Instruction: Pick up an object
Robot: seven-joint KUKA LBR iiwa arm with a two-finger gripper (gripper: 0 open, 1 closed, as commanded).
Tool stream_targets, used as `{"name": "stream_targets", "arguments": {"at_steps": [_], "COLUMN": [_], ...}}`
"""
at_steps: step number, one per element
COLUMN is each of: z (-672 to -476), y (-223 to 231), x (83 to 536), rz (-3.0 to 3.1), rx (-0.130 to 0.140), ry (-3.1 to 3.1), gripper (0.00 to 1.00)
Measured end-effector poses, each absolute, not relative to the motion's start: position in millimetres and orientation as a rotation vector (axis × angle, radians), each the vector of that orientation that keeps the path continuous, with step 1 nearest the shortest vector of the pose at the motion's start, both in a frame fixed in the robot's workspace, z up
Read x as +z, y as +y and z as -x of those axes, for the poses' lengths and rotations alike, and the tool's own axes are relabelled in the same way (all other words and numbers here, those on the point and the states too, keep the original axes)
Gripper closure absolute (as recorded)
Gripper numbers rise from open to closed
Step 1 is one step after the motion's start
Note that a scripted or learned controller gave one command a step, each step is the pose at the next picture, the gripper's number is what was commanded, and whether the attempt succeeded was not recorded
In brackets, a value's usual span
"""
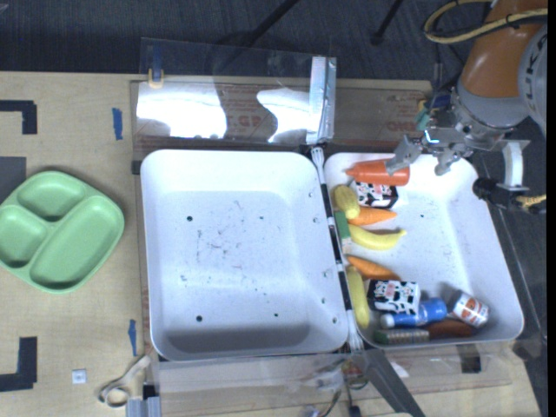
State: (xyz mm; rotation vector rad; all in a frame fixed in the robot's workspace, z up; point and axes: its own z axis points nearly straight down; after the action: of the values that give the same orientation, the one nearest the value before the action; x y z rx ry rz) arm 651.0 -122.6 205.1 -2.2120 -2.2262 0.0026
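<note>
Off to the left on the bench, a green divided plate [56, 230], out of play. Then the left bin [234, 250], bare white. In the right bin [452, 233], clutter banked along the left wall and front edge: carrots [375, 218], a banana [376, 239], a cow-patterned carton [395, 296], a blue bottle [417, 314]. At the back edge, an orange-red piece [378, 171] lying free, likely the target. Just beside it, gripper [432, 155], fingers spread apart, clamped on nothing

glossy white plastic bins [230, 168], wood bench [69, 137]
</note>
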Motion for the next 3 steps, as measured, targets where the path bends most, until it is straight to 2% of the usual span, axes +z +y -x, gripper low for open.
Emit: {"name": "stream_targets", "arguments": {"at_steps": [1,2,3], "z": [-618.6,-592.7,-487.7], "y": [-108.3,-110.9,-128.7], "x": [127.7,91.4,86.1], "rz": [2.161,2.168,2.144], "rx": [0.002,-0.001,-0.006], "ry": [-2.277,-2.273,-2.304], "gripper": [0.0,0.0,0.0]}}
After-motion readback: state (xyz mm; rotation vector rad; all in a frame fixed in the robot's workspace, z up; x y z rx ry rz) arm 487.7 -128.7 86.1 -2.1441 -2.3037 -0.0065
